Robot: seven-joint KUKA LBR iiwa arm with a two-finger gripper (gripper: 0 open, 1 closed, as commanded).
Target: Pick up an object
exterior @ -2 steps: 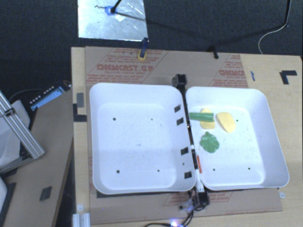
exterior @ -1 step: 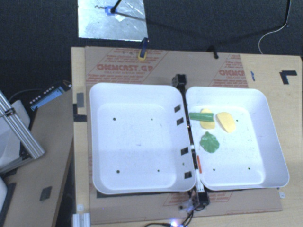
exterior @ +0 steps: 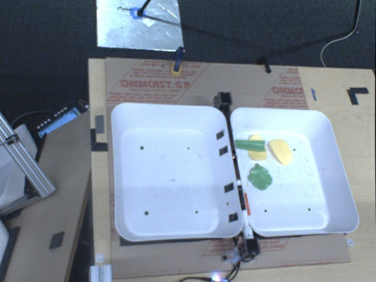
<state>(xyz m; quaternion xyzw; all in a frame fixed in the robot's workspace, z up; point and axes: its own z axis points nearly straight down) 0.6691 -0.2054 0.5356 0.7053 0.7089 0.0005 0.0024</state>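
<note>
The right bin (exterior: 329, 175) holds three small objects near its left side. A green stick-like piece (exterior: 251, 145) lies across a yellow piece (exterior: 257, 151). Just to the right lies a pale yellow oval object (exterior: 281, 151). Below them sits a green leafy object (exterior: 259, 177).
The left bin (exterior: 170, 175) stands beside the right one, joined by a black divider with clips (exterior: 235, 169). Both rest on a cardboard sheet (exterior: 158, 81). A metal plate (exterior: 140, 15) lies at the back, and an aluminium rail (exterior: 23, 163) stands at the left.
</note>
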